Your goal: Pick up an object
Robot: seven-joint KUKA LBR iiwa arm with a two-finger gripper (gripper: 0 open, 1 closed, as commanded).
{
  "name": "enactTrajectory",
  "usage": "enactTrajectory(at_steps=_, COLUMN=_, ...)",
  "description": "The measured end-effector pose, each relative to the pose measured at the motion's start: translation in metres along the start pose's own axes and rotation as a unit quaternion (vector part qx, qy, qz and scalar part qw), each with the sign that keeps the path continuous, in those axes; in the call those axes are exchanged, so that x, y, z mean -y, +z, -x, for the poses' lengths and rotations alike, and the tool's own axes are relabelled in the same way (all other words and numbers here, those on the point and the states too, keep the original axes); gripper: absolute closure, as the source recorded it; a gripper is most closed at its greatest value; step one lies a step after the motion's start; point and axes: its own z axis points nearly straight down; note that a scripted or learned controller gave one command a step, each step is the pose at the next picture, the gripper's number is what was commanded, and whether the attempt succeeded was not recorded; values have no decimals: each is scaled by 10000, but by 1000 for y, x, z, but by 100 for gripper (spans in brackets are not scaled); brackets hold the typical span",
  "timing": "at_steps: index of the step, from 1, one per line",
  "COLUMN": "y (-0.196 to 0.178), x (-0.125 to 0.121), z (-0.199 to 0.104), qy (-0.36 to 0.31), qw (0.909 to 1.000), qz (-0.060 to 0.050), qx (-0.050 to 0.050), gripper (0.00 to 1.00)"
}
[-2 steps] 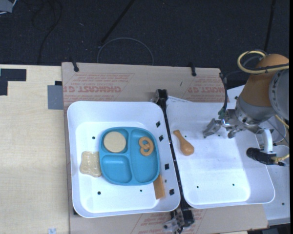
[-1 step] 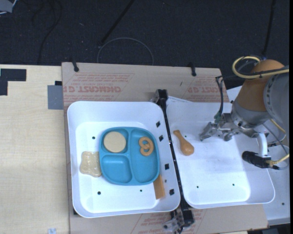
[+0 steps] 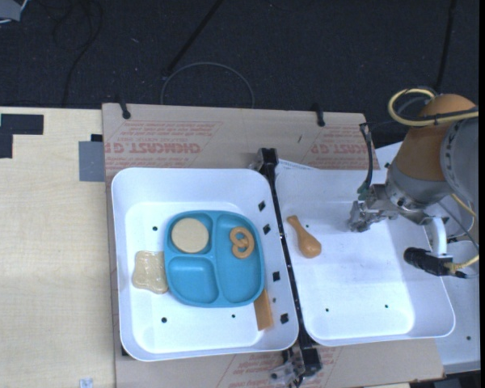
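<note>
My gripper [image 3: 360, 219] hangs over the right bin [image 3: 364, 314], near its upper right part, with the grey arm and orange band behind it to the right. Nothing shows between its fingers. A tan wooden spoon-like piece [image 3: 304, 238] lies on the right bin's floor, left of the gripper and apart from it. In the left bin [image 3: 137, 322] sits a blue divided plate [image 3: 214, 259] holding a round tan cracker [image 3: 189, 234] and a pretzel [image 3: 242, 242]. A pale slice of bread [image 3: 149, 272] lies at the plate's left edge, and a brown stick [image 3: 263, 309] at its lower right.
A black clamp bar [image 3: 276, 241] runs down the seam between the two bins. Cardboard [image 3: 226, 140] lies under both bins. A black cable end [image 3: 433, 260] sticks out by the right bin's right rim, below the arm.
</note>
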Motion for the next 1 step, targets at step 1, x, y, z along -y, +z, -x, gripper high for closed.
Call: enactTrajectory(at_steps=1, y=-43, x=0, z=4, qy=20, qw=10000, qz=30, qx=8, gripper=100)
